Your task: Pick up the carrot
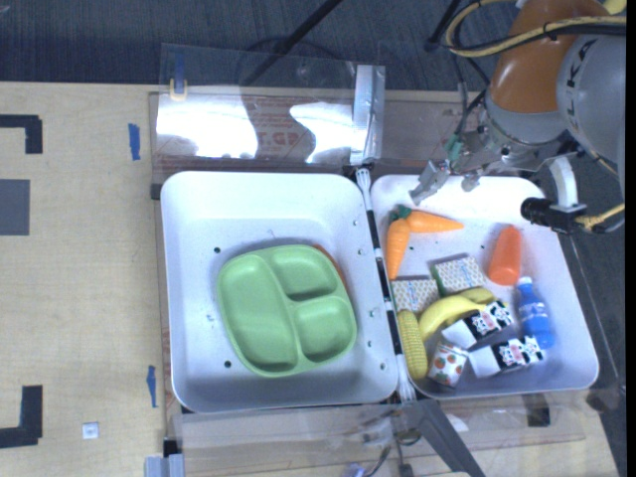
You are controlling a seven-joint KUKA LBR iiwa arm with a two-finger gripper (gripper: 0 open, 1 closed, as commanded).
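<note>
Camera view shows you two carrots (434, 223) in the right bin (581, 336) (one flat, one (396, 246) leaning on the left wall), the gripper (437, 178) just above them, a banana (452, 311) nearby.

Orange carrot (434, 223), green tray (288, 309), yellow banana (452, 310), blue bottle (534, 314), white bins (189, 227)
</note>
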